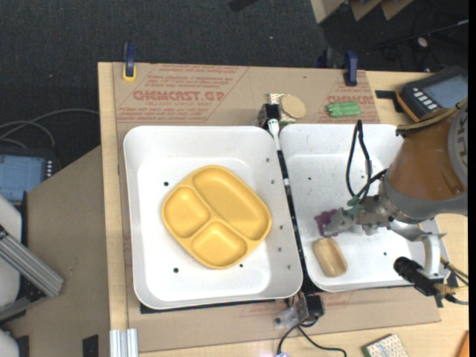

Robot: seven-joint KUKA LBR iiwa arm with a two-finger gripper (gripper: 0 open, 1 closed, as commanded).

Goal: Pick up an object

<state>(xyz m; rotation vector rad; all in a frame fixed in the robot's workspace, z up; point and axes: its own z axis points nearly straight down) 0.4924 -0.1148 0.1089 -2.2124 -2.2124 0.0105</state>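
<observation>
claw (336, 224) low in the right bin (327, 155), you see it reaching leftward from the arm (428, 173), its tip right against a small purple object (325, 219) on the bin floor. you cannot tell whether it is open or closed, because the metal parts blur together at the tip and the purple thing overlaps them. whether that object is being gripped or merely touched is not clear either.

just below the claw lies a tan, rounded oblong object (329, 257), smooth and matte like a bread roll, resting on the white floor near the bin's lower left corner. the purple object is irregular and too small for you to make out its shape.

left bin (141, 199) is glossy white plastic with rounded corners, and it bears a yellow plate (216, 216), smooth plastic with three moulded compartments, lying flat and turned at a slant.

the arm comes in from the right, its orange band bulky above a grey wrist, bent down and inward over the right bin. a black cable (360, 162) loops up from the wrist. the arm's body covers the bin's right edge and is itself cut off at the picture's side.

both bins sit on a brown cardboard sheet (186, 95) with red print, and a small green object (343, 109) lies on it beyond the right bin.
</observation>
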